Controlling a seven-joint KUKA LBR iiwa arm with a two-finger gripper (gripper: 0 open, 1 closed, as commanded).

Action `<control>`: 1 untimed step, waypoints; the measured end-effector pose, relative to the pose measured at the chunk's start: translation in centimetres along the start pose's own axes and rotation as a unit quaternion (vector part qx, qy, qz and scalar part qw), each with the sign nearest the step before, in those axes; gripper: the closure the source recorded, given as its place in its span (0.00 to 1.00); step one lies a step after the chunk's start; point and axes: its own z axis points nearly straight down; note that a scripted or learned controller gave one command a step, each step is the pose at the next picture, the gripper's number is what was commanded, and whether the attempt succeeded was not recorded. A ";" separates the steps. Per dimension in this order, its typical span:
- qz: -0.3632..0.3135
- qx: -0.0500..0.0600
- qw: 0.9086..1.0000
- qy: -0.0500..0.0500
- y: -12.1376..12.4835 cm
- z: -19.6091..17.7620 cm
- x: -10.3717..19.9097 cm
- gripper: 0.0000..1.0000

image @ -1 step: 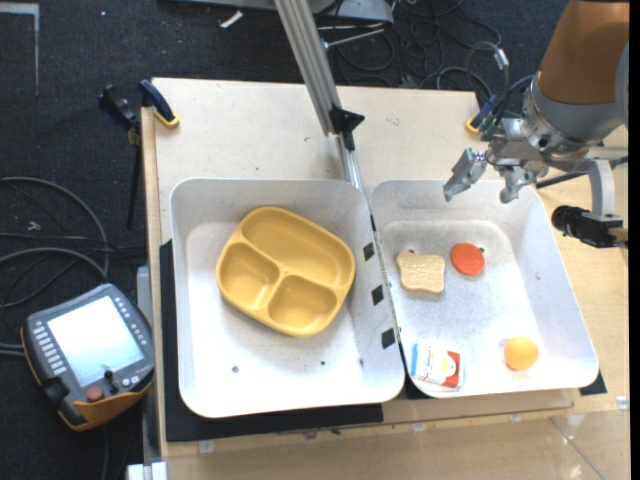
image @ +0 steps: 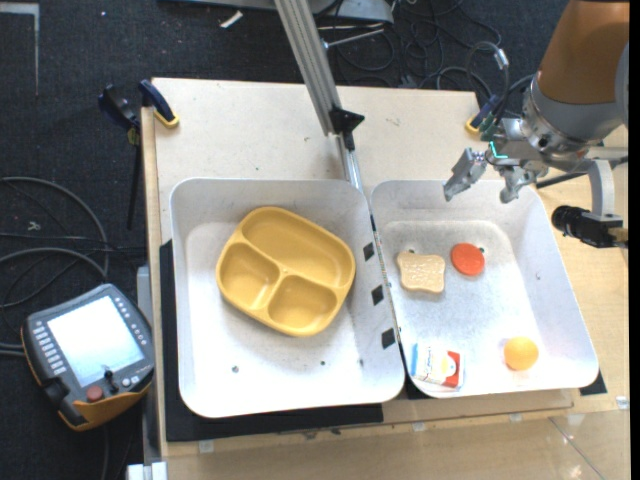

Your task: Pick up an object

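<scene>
Tray first, yellow and three-sectioned, lying in my left bin with its long axis running from upper left to lower right. Past the divide, in the right bin, the toast slice lies flat, roughly square, its rounded top edge toward the bin's far wall. Below it a small white carton with red and blue print sits at the near rim. Right of the toast rests a red tomato, and nearer the front corner an orange ball. My claw hangs above the far wall of this bin, fingers spread, pinching nothing. All four pieces lie nearer the camera than the claw, well apart from it; the tomato is closest. The bins rest on a pale worktop.
</scene>
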 end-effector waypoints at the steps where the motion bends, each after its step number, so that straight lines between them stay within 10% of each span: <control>1: 0.001 0.002 1.000 0.000 0.0 4.3 0.1 0.00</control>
